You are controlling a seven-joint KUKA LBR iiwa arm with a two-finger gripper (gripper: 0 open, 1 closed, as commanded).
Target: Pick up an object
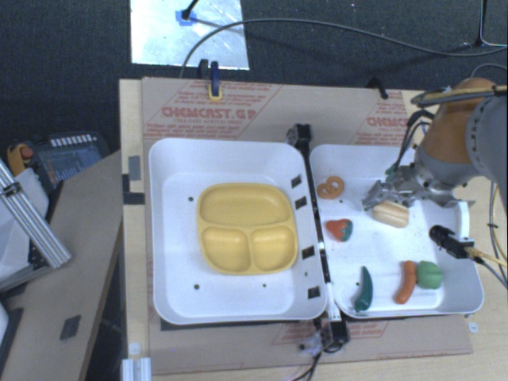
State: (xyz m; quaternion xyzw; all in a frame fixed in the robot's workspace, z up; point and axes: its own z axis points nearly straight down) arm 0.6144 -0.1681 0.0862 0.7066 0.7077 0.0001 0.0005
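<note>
The right bin (468,296) holds several small items: a tan bread roll (391,215), an orange ring (331,186), a red and green strawberry (340,229), a dark green pepper (363,290), an orange carrot (406,282) and a green ball (429,274). My gripper (386,194) reaches in from the right and sits low in this bin. It is right above the bread roll's far edge and seems to touch it. The metal tip partly hides the roll's top.
The left bin (171,292) contains a yellow divided plate (244,227). A black divider (311,213) runs between the bins. The grey arm with its orange band (448,133) and a black fitting (448,242) hang over the right bin's right side.
</note>
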